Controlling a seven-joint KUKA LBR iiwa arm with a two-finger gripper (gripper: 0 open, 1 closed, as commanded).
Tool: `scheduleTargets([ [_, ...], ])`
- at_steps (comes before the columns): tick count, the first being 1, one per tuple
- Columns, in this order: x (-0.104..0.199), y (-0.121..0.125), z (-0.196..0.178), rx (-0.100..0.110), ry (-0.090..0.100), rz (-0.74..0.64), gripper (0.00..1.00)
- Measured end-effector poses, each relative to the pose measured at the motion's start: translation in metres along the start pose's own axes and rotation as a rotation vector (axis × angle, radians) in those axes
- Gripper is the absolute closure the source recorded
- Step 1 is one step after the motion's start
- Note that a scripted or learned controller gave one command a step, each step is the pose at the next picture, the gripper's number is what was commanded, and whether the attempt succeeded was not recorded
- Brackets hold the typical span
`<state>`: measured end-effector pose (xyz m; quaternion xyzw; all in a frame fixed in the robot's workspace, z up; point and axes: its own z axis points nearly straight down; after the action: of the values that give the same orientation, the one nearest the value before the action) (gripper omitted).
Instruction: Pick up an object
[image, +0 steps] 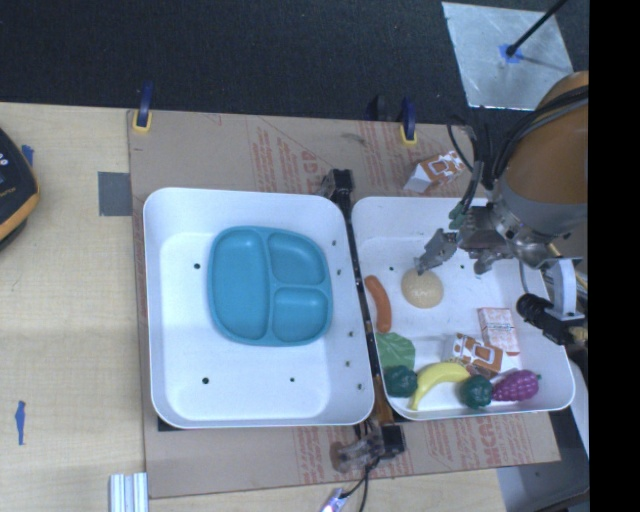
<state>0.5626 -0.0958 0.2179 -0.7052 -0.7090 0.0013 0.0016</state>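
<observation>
Toys crowd the right bin (560, 400), and the claw (458, 252) hangs over that bin's upper half, its two dark fingers spread apart with nothing between them. Taking the pale round ball (422, 289) as landmark: the claw sits just above and to the right of it, one fingertip (430, 256) close to the ball's top edge but, as far as the slanted view lets me judge, not touching it. The ball looks like the likeliest target.

Left of the ball, against the bin's wall, lies an orange sausage (377, 301). Below and left of the ball is a green leafy piece (396, 351) with a dark green lump (401, 380) under it. Below the ball sits a yellow banana (437, 381), and below and to the right come a small printed packet (473, 352), a white carton (498, 328), another dark green piece (477, 392) and purple grapes (516, 384). Far left of the ball, the left bin (170, 300) holds a blue divided plate (269, 285).

Risks from here: the ball is round and smooth-looking, so fingers closing off-centre could squirt it sideways toward the sausage or the carton. The claw appears offset up and right of the ball's middle, so a straight descent may land one finger on top of it and push instead of straddling. A shallow descent would close on air. The bench (60, 330) outside the bins is not at stake.
</observation>
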Motion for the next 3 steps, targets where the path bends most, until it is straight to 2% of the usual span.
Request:
scheduleTargets([
  [1,-0.031,-0.014,0.042,0.0,-0.002,0.001,0.0],
  [2,-0.028,0.093,0.127,0.001,-0.001,0.001,0.0],
  [3,-0.01,0.044,0.126,0.0,-0.001,0.001,0.0],
])
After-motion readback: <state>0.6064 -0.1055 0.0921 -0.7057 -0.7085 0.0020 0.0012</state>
